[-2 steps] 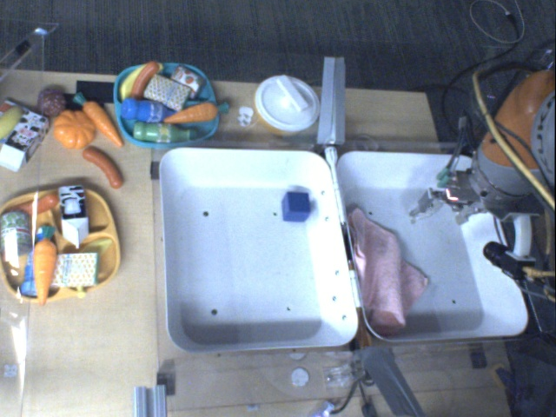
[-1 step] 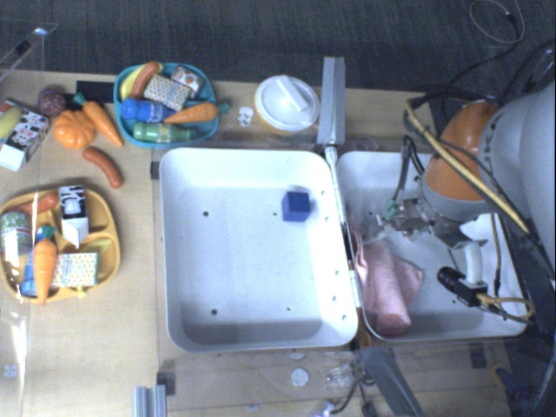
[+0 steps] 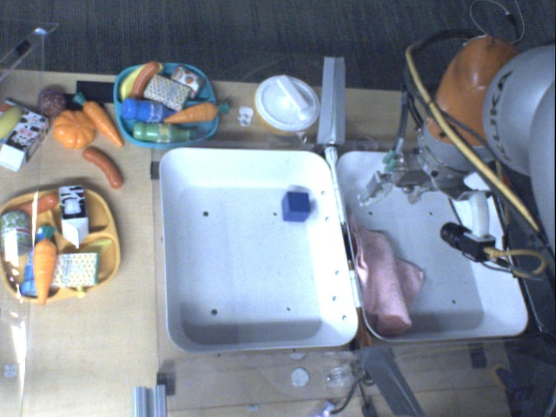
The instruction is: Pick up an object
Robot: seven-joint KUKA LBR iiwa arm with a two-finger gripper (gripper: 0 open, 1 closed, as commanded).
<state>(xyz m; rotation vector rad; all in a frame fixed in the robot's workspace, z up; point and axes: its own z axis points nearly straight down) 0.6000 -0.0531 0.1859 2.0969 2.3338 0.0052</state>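
Gripper: the gripper (image 3: 382,185) hangs over the far left corner of the right bin (image 3: 499,320); whether it is released or clenched cannot be told, and nothing shows in its grasp.
Arm: the grey arm (image 3: 521,85) with its orange band comes in from the right, with cables looping over the right bin's far and right edges.
Pink cloth: a crumpled pink cloth (image 3: 382,276) lies along the left wall of the right bin, reaching to its near edge, below the gripper and apart from it.
Open room, right bin: the middle and near right floor is bare.
Blue block: a small blue block (image 3: 297,205) sits in the left bin (image 3: 187,259), toward its far right corner, clear of the walls.
Open room, left bin: bare floor on all sides of the block, widest toward the near and left walls.
Counter: the wooden counter (image 3: 135,233) carries both bins side by side, their inner walls touching.
Counter's far edge: a blue bowl of toy food (image 3: 165,104) and a white lidded tub (image 3: 287,102).
Counter's left edge: a yellow tray of toy food (image 3: 56,246) and loose toy vegetables (image 3: 87,133).
Room: dark carpet (image 3: 261,7) beyond the counter.
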